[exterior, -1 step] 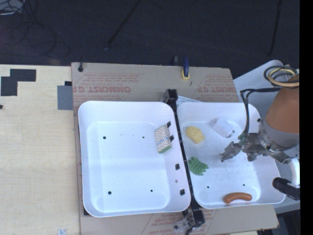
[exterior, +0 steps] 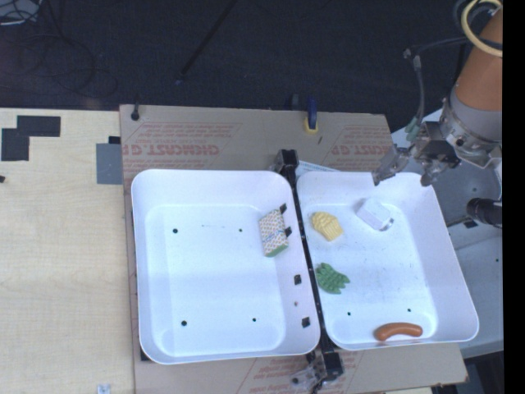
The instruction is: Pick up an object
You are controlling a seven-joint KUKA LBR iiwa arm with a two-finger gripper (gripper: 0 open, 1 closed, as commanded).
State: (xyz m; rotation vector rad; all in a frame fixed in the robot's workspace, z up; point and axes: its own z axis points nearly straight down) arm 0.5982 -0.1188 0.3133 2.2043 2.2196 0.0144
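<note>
My gripper (exterior: 408,169) hangs open over the back right corner of the right bin (exterior: 443,236), with nothing between its fingers. Just below and left of it lies a small clear-white block (exterior: 374,215). A yellow corn-like piece (exterior: 326,225) rests near the bin's left wall. A green leafy piece (exterior: 331,278) sits lower down. An orange sausage (exterior: 398,331) lies at the front edge. In the left bin (exterior: 164,220), a patterned sponge-like block (exterior: 274,232) leans at the right wall.
A black divider with clips (exterior: 297,245) runs between the two bins. Both bins sit on a cardboard sheet (exterior: 213,142). Cables and a yellow hose (exterior: 474,15) hang by the arm at the upper right.
</note>
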